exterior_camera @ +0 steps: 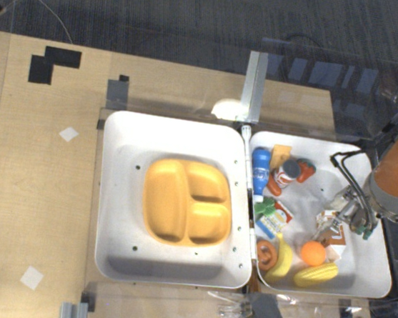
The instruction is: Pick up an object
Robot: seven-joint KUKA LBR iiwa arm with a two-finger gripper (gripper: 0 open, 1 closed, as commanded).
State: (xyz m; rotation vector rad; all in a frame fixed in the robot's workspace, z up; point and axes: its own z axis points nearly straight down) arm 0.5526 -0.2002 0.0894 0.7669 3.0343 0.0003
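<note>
My arm enters over the right edge of the right bin (pixel 378 281), orange wrist band above that rim. My gripper (pixel 333 223) hangs low inside this bin, right of centre, just above the orange ball (pixel 312 253). Whether its fingers are apart or closed I cannot tell; the tip is small and cluttered with cabling, and nothing is visibly held between them. A small brown-and-white item lies just beside the tip, toward the bin's right edge; I cannot identify it.

Right bin contents: blue bottle (pixel 259 169) along the left wall, near the far-left corner. A tan block (pixel 281 156) sits just beside it at the far edge. A red-and-dark toy (pixel 292 175) lies next to the block, toward the middle. A green-and-white packet (pixel 272 218) rests against the left wall at mid-length. Near the near edge: brown ring-shaped piece (pixel 266 253), a yellow banana (pixel 283 261) touching it, the orange ball, and a second yellow banana (pixel 316 274) just beside the ball at the near side.

Left bin (pixel 121 181): a yellow divided tray (pixel 185 200) sits at centre, three compartments.

The bench (pixel 29 191) is light wood.
</note>
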